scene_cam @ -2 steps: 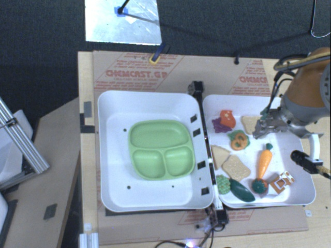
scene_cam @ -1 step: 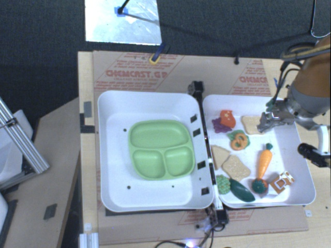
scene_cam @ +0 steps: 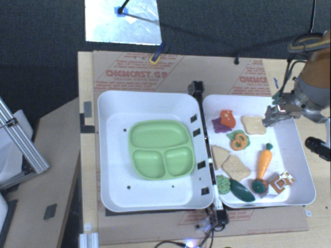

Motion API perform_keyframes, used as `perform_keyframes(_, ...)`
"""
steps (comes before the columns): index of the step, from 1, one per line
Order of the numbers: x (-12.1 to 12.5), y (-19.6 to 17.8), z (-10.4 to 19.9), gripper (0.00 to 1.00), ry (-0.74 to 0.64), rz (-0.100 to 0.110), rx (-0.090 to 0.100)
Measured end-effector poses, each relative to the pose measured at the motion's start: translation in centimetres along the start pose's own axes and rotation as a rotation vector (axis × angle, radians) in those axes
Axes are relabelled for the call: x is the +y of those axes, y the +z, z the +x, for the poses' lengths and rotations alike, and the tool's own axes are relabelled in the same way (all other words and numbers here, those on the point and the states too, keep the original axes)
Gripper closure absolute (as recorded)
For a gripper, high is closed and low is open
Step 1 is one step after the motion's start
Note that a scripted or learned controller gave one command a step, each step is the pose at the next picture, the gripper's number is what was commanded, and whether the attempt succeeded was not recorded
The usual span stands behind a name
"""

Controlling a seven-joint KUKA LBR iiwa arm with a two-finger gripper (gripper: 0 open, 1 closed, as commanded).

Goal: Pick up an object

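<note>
The right bin holds several toy foods: a red and purple piece, a bread slice, an orange and green ring, a carrot, two tan bread pieces, a dark green vegetable, and a brown and white block. My gripper hovers at the right bin's upper right, just right of the bread slice. Nothing shows between its fingers.
The left bin holds a green three-compartment plate. A black divider with clips runs between the bins. A shiny metal sheet lies beyond the bench. An aluminium frame stands at the left.
</note>
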State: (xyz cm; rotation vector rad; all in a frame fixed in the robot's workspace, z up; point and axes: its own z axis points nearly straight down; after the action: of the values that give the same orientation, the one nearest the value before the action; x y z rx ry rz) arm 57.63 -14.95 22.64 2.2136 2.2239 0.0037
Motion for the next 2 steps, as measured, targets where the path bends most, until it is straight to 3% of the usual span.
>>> perform_keyframes(1,-1.4,0.9,5.7,1.00,-0.003,0.004,0.002)
perform_keyframes(2,-2.5,0.0,8.1,1.00,-0.003,0.003,0.002)
